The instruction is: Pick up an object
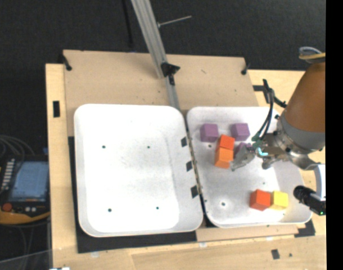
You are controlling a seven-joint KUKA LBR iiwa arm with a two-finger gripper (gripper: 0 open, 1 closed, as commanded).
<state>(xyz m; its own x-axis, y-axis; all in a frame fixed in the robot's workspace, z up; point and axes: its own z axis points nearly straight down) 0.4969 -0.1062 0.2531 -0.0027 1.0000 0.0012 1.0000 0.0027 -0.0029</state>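
In the right bin (pixel 233 215) lie two purple cubes (pixel 210 132) (pixel 239 131) near the far wall. An orange block (pixel 225 151) sits just below them, toward the bin's left side. A red-orange cube (pixel 261 199) and a yellow cube (pixel 280 199) rest side by side near the front right. My gripper (pixel 243 156) reaches in from the right and hangs right beside the orange block, on its right. A dark fingertip (pixel 237 163) shows close to the block's right face. Nothing is visibly between the fingers.
The left bin (pixel 129 167) is a shallow white tray with a few small dark dots. A metal pole (pixel 152 32) slants up from the bench behind the bins. A device with cables (pixel 25 184) sits off the bench at the left.
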